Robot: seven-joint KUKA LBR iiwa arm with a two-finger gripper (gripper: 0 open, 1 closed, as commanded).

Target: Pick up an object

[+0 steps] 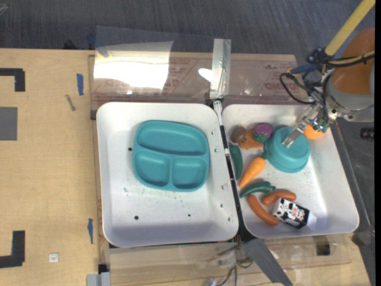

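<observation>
— What colours lay in the two white bins [119, 219]?

— A teal tray [171, 155], a teal bowl [292, 155], an orange carrot [252, 168].

— Anything patterned?

— A carton [290, 212], white with black blotches, beside a red-orange sausage [262, 209].

Teal bowl [288, 151], upright, right bin's far part; orange carrot [252, 169] just beside it, tilted
</observation>
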